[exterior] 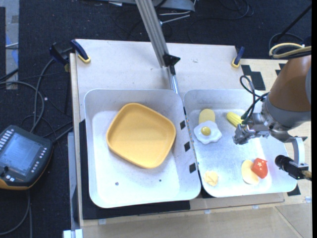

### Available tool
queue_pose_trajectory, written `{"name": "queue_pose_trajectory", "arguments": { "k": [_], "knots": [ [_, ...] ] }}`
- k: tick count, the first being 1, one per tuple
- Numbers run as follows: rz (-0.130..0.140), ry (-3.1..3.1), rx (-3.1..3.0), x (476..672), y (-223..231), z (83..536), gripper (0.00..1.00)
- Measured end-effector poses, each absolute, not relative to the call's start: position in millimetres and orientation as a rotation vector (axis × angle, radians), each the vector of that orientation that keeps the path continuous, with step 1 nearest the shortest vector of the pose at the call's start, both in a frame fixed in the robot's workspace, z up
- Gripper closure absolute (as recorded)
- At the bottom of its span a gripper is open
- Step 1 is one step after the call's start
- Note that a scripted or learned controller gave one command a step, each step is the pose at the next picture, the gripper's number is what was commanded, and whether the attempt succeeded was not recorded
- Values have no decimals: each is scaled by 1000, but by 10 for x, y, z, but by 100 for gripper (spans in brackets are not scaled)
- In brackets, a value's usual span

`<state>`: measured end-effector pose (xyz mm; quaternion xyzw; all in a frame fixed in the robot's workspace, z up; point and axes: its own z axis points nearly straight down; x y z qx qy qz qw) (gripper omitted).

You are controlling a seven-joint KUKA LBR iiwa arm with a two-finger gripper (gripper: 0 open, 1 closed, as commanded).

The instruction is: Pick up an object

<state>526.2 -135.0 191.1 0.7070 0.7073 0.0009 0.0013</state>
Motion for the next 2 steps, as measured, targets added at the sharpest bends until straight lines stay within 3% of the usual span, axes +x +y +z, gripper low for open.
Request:
{"name": "queue_pose_trajectory", "arguments": {
  "k": [1, 2],
  "knots": [
    [3, 2220, 2219, 5271, -1351, 2323, 100],
    [0, 2227, 2217, 5401, -899, 2238, 100]
  ]
}}
